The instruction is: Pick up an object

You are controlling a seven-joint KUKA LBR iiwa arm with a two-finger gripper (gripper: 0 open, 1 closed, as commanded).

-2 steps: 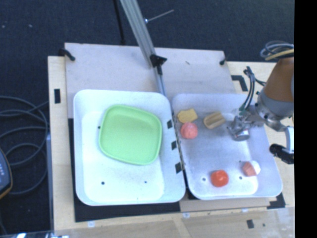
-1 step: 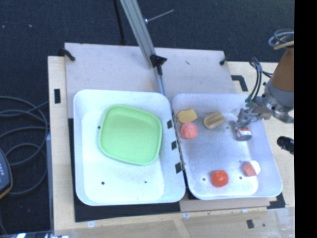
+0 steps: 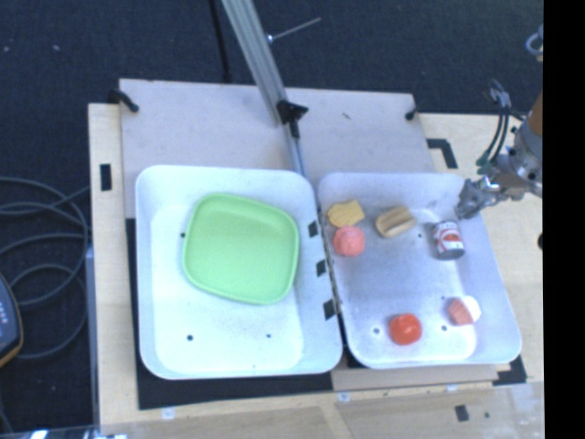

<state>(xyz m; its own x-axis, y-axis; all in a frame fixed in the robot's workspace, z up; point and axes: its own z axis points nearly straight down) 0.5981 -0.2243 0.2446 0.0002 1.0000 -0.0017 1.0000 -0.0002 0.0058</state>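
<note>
The right bin (image 3: 393, 282) holds several small objects. A yellow piece (image 3: 345, 214), a tan block (image 3: 395, 220) and a pink ball (image 3: 348, 241) lie near its far left corner. A small can with a red label (image 3: 447, 239) lies near the far right. A red ball (image 3: 405, 328) and a pink-and-white piece (image 3: 462, 311) rest near the front. My gripper (image 3: 468, 199) hangs over the bin's far right corner, just above and right of the can, with nothing seen in it.
The left bin (image 3: 164, 318) holds a green square plate (image 3: 241, 248). A metal pole (image 3: 256, 48) slants down to the divider between the bins. Cables (image 3: 41, 236) lie off the bench at left.
</note>
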